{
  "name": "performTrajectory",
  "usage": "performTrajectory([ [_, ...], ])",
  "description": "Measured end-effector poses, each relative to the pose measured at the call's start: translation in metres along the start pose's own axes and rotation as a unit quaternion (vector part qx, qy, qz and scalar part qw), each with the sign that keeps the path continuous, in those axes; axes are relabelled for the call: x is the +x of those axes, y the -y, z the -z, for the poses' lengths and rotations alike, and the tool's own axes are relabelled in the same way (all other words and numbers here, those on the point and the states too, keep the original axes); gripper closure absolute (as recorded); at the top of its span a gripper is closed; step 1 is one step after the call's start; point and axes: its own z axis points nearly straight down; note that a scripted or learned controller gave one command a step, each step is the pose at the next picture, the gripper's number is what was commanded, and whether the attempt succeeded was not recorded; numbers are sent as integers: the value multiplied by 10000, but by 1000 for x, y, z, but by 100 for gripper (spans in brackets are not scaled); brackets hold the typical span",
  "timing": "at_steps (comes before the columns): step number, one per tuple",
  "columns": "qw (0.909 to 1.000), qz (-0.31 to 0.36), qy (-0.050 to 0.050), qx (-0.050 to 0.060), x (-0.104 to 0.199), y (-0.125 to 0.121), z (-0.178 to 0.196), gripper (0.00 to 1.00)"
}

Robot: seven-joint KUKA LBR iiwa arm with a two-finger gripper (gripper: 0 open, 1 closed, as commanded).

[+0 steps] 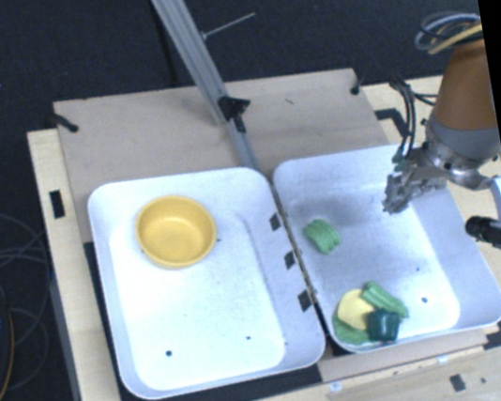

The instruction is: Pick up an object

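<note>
In the right bin (pixel 429 241) a light green lumpy object (pixel 321 236) lies near the left wall. A cluster sits at the bin's front: a yellow object (pixel 351 306), a green piece (pixel 382 297) and a dark teal block (pixel 381 324), touching one another. My gripper (pixel 397 198) hangs over the right bin's back right area, well to the right of the light green object and apart from it. Nothing shows between its fingertips. A yellow bowl (pixel 176 230) stands in the left bin (pixel 208 345).
A grey metal pole (pixel 199 61) slants down from the top to the seam between the bins. Black clips (pixel 291 259) line the wall between the bins. The bench's tan board (pixel 311 108) lies behind the bins.
</note>
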Motion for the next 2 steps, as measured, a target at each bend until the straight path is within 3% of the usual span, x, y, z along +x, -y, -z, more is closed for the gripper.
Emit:
performTrajectory([
  [1,10000,0,2,-6,-1,-1,53,100],
  [2,10000,20,-7,15,50,-20,58,100],
])
